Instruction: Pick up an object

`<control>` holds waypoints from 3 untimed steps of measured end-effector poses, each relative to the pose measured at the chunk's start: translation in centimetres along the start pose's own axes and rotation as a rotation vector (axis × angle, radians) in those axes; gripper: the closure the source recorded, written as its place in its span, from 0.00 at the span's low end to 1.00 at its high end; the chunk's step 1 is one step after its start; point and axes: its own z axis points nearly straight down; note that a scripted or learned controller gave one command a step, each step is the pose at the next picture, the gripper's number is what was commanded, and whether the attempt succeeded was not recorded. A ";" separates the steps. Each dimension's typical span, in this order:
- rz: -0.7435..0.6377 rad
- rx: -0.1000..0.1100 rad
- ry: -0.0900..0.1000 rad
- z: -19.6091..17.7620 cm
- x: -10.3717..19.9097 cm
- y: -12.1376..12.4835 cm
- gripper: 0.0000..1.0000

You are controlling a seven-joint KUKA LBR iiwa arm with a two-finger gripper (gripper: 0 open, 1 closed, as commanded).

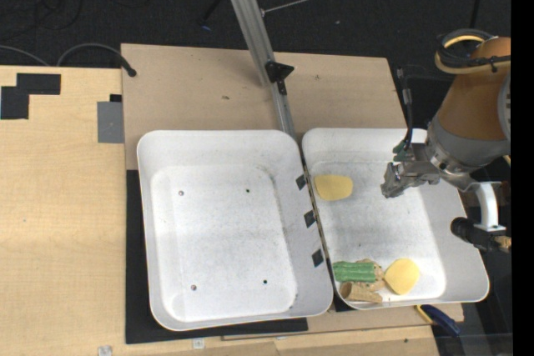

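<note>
In the right bin [375, 229] a pale yellow flat piece [334, 187] lies near the left wall. At the bin's front sit a green ridged piece [355, 270], a tan piece [362, 291] under it, and a round yellow piece [402, 275]. My gripper [395, 184] hangs over the right part of this bin, to the right of the pale yellow piece and apart from it. Nothing shows between its fingers.
The left bin [221, 229] stands beside the right one, with black clips [306, 204] along the shared wall. A slanted metal rail [254, 29] rises behind the bins. The grey arm with its orange band [476, 96] comes in from the right.
</note>
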 end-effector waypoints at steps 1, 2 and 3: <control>0.001 0.000 -0.001 -4.6 -0.9 -0.1 1.00; -0.002 0.007 0.003 -3.4 4.3 0.1 1.00; -0.004 0.005 0.002 -4.1 9.9 1.3 1.00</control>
